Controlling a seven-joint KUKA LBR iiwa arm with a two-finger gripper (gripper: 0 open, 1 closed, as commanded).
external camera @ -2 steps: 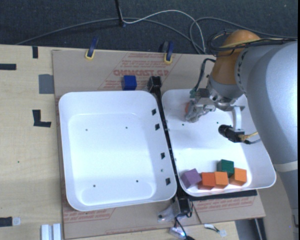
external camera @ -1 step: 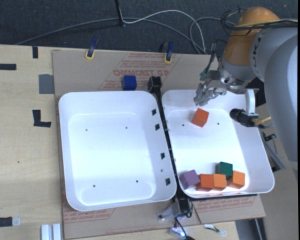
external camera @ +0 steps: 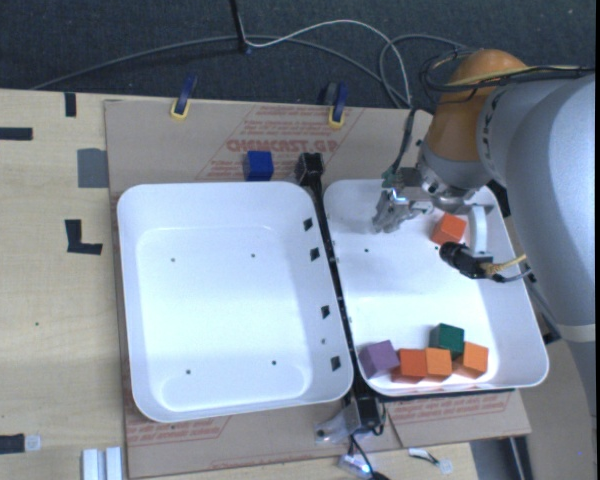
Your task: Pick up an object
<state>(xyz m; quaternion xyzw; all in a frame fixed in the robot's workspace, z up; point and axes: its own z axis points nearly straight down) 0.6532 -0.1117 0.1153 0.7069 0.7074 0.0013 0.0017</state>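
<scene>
Right bin (external camera: pixel 380 203) counted: four orange blocks (external camera: pixel 425 364), one green (external camera: pixel 446 336), one purple (external camera: pixel 379 356); gripper (external camera: pixel 391 214) above it, jaw state unclear.

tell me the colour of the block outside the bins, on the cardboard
Blue. The block sits on the cardboard behind the left bin, in the camera view.

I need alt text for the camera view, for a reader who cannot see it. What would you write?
A grey robot arm reaches from the right, its tool over the far end of the right white bin. An orange block lies beside the wrist; purple, orange and green blocks cluster at the near edge. A blue block sits behind the left bin.
</scene>
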